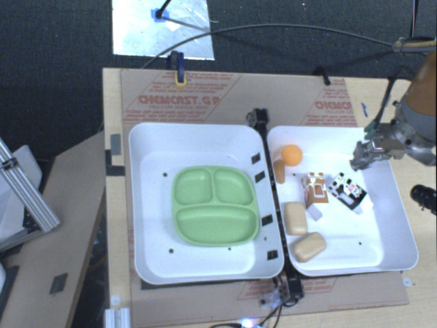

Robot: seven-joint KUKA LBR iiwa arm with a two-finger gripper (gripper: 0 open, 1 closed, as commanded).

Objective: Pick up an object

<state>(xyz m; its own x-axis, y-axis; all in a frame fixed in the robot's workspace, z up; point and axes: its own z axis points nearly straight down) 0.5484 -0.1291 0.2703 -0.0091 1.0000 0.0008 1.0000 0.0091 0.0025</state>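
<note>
Objects: small orange ball, tan oblong block, tan oval piece, black-and-white patterned item, brown-and-white printed carton; all in right white bin.
Gripper: over right bin's far right corner, above the items; holding nothing visible.
Left white bin: green sectioned plastic tray, centred.

This is a robotics lab. The tabletop is a bare board printed with a manufacturer's name, and everything gathers round it: two shallow white bins sit on it side by side, a blue and yellow clamp grips its far edge, black cables arc above it, aluminium framing stands to its left (on dark carpet), and a reflective sheet lies beyond it.
</note>
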